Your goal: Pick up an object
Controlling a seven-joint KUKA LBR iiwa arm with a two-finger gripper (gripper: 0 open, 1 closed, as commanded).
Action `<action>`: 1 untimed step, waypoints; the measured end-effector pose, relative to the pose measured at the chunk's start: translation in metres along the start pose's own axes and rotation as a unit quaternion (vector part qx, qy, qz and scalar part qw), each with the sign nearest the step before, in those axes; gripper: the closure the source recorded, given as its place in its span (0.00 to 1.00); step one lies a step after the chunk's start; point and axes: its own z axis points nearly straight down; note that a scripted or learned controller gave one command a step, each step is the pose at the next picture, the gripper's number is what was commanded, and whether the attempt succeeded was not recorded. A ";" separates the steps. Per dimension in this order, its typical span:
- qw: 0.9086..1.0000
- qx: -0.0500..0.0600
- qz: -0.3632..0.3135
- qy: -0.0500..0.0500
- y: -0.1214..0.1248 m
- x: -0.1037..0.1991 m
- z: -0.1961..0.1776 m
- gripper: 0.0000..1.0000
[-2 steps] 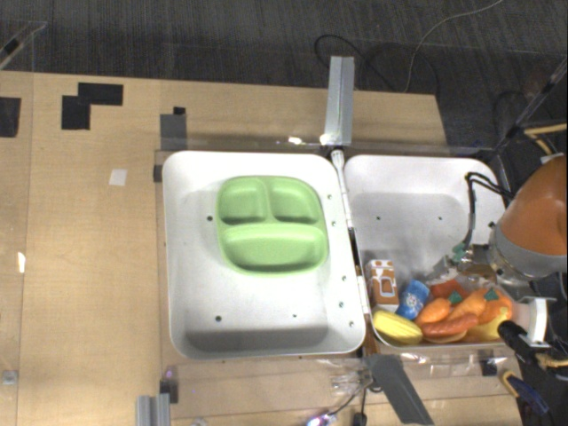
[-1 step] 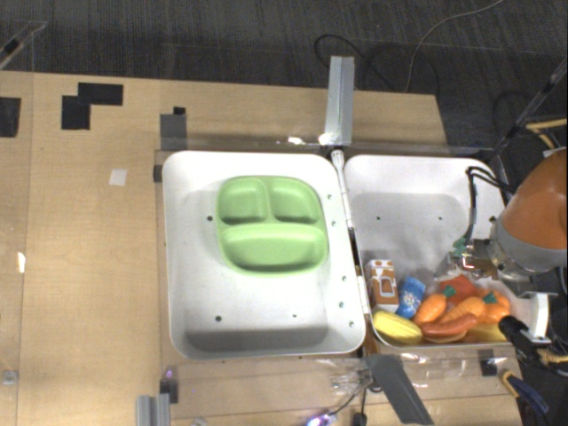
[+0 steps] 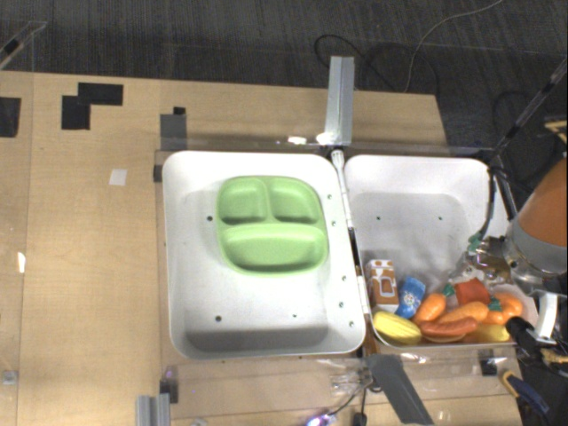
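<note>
Wooden bench (image 3: 89, 264), two white bins. Toy food pile (image 3: 448, 313) lay just left of my gripper (image 3: 486, 260); jaw state unclear.

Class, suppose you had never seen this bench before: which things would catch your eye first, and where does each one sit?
The green divided plate stands out first, lying alone in the left bin. Next comes the bright heap of toy food, orange, yellow and red, crowded along the near edge of the right bin. The arm, with its orange band, hangs over that bin's right side.
</note>
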 end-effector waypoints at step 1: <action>0.996 0.000 -0.091 0.000 -0.011 0.043 -0.088 1.00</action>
